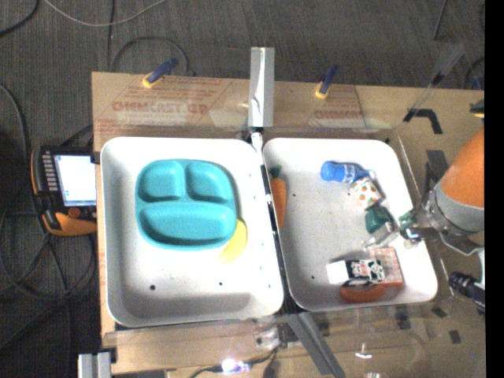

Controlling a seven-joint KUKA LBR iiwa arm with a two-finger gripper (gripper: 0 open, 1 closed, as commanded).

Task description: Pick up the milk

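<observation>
Over the right bin's [315, 152] right wall my gripper [394, 228] hangs, teal-tipped, with the grey wrist and orange band trailing off behind it toward the right edge. Whether it is clenched or released I cannot tell; the tips blur together against the white floor. Nothing sits plainly between them.

Just below my gripper, toward the near edge, lies the milk [356, 270], a small white carton with black cow patches, on its side on the bin floor. Touching it on the far side from the divider is a pinkish box [388, 264], and an orange-red item [364, 291] rests under both against the near wall. Beyond my gripper, up and to the left, sit a small white patterned pack [364, 190] and a blue bottle [340, 172]. Well away across the divider, the left bin [118, 290] carries a teal divided plate [187, 202] with a yellow piece [235, 244] at its corner.
</observation>
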